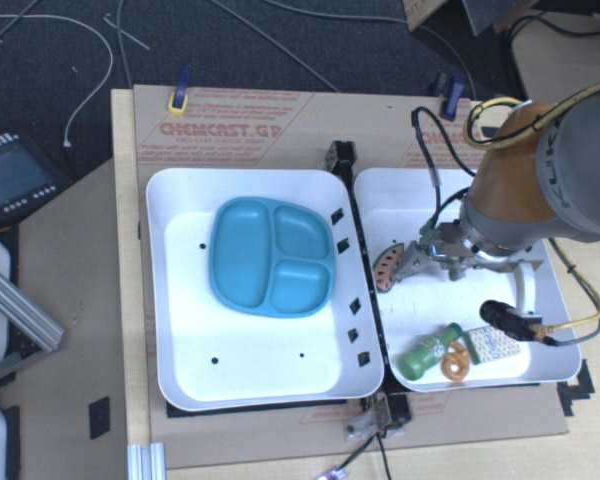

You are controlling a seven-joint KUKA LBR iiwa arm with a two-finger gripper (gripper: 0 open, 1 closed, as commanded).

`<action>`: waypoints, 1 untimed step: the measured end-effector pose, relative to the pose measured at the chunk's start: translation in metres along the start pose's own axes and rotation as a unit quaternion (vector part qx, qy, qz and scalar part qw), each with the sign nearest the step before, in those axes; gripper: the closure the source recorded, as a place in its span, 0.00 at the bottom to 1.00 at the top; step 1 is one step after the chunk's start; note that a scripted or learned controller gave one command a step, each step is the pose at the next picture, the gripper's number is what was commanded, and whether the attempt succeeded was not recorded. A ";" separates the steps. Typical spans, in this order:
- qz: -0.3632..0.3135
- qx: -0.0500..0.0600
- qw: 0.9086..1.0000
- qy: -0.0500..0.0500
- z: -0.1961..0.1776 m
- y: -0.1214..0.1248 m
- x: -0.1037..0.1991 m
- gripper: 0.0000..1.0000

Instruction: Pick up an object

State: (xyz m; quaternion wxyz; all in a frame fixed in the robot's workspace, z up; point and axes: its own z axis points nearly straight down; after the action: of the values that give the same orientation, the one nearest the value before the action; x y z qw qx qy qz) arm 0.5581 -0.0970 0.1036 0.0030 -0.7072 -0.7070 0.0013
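— Bins first, nearest edge up: what sits in the right bin?

— Taking the blue divided plate as my landmark: it lies flat in the left bin. Well to its right and nearer the camera, in the right bin's front corner, three items crowd together. A green bottle lies on its side; an orange ring-shaped piece touches it on the far side from the plate; a patterned white packet lies just beyond that.

— And the claw?

— The gripper is down inside the right bin, just right of the plate across the divider between the bins. A small reddish-brown speckled object sits at its tip, close against the divider. I see the object touching the fingertip end, but the angle hides whether the fingers are spread or pressed together, so I cannot tell if it is pinched.

— The arm?

— The grey arm with its orange band stands over the right bin, farther right of the plate. Black cables loop from it, behind the plate's level.

— Beyond?

— A cardboard sheet with red lettering lies behind the plate.
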 end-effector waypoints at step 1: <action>0.000 -0.001 1.000 -0.001 0.019 0.000 -0.001 0.00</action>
State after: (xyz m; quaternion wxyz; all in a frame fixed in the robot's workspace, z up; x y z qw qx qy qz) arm 0.5578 -0.0976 0.0842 0.0010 -0.7075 -0.7067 0.0013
